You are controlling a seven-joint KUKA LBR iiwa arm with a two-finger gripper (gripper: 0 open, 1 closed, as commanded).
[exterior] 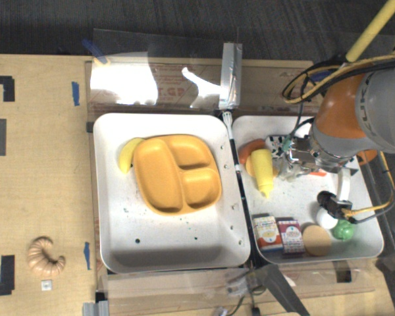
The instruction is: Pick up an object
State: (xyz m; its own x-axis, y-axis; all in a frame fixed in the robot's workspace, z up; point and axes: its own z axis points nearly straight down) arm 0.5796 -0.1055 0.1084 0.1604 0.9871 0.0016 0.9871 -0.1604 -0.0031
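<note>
Tool [291, 158] poised low in right bin [372, 239], just right of yellow mustard bottle [262, 170], likely lined up for a grasp; jaw state not discernible; yellow divided tray [178, 173] over banana [126, 153] in left bin [112, 242], apparently untargeted.

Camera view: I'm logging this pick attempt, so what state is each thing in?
Orange divided tray: right side up, flat in the left bin.
Yellow bottle: lying on its side in the right bin.
Two small boxes: side by side at the right bin's front wall.
Gripper: low in the right bin, beside the yellow bottle.
</note>
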